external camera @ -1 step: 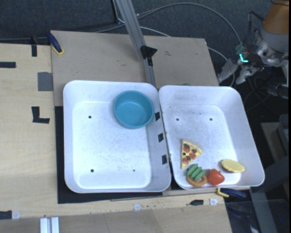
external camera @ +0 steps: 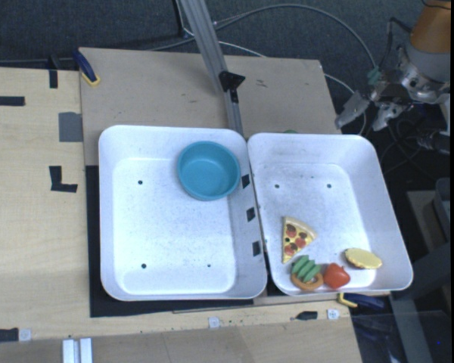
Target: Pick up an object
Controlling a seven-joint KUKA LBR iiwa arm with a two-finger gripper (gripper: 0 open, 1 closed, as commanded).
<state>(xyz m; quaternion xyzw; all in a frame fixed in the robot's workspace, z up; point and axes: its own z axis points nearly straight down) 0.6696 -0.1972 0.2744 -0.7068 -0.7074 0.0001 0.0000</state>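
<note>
The pale wooden table (external camera: 30,225) carries two shallow white plastic bins. The left bin (external camera: 121,278) holds a round blue plastic bowl (external camera: 208,170) at its upper right. The right bin (external camera: 363,165) holds, near its lower edge, a toy pizza slice (external camera: 296,238), a green-and-orange toy (external camera: 306,271), a red toy tomato (external camera: 336,276) and a yellow oval piece (external camera: 362,259). The grey claw (external camera: 371,110) hovers beyond the right bin's upper right corner, released, grasping nothing.

I see two white bins side by side on the tabletop (external camera: 30,203): the left bin (external camera: 113,225) and the right bin (external camera: 363,180). A grey metal bar (external camera: 204,29) slants down toward their seam, and cables (external camera: 303,10) loop behind.
</note>
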